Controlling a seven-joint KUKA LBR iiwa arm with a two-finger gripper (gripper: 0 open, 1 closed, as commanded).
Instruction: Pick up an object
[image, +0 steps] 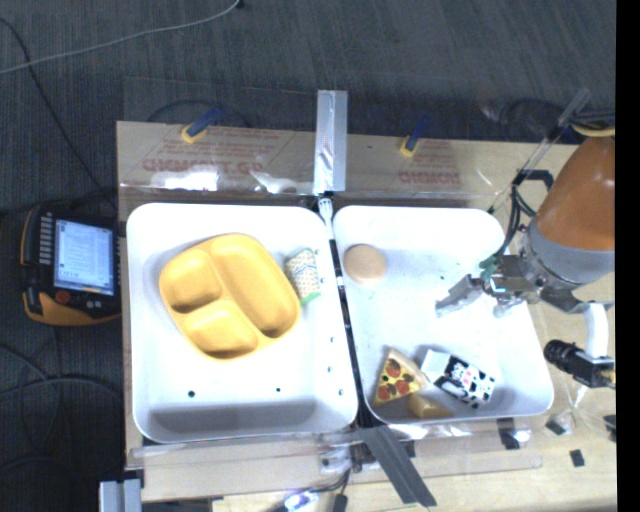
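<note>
A: Where do we stand on the pick? What can we take?

B: In the right bin (515, 395) we see a round bun (365, 262) near the top left corner, well apart from a pizza slice (398, 380) at the front wall, with a black-and-white block (467, 380) just beside the slice. The left bin (140, 400) has a yellow tray (228, 293) and a small cup (303, 274) at its right edge.

A: And our jaws (480, 292)?

B: They sit over bare floor in the right bin, between the bun and the block, touching neither. They look spread, with nothing between them.

A: So nothing is done yet?

B: We judge not. Everything lies on the bin floors. We have yet to choose a thing, come down on it, close and lift.
</note>
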